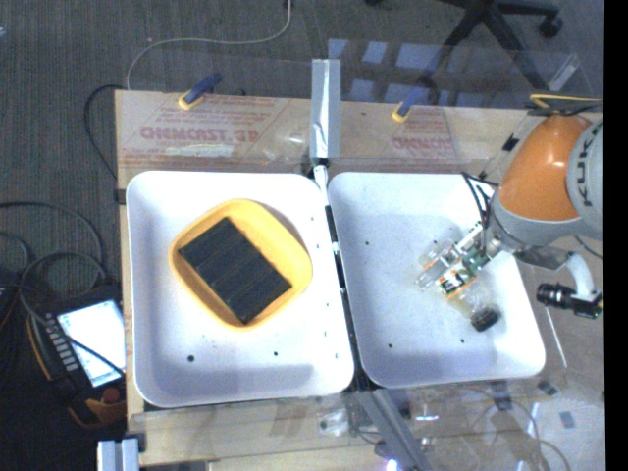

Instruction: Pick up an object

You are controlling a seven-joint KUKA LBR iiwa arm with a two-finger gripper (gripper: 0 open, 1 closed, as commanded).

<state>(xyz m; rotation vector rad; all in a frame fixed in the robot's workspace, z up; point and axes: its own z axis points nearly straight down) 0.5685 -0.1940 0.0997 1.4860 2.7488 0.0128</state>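
In the left bin [162,356] lies a yellow dish [291,238] with a black ridged pad [235,270] resting in it. A small dark object [484,318] sits on the floor of the right bin [392,346], near its right wall. My gripper [441,266] hangs low over the right bin, just up and left of that dark object and apart from it. I see nothing held in it. The orange band of the arm [548,170] reaches in from the right.
A metal divider post [324,116] stands behind the seam between the two bins. Two yellow-and-blue clamps [199,91] sit on the board at the back. A tablet [86,337] and cables lie on the floor to the left.
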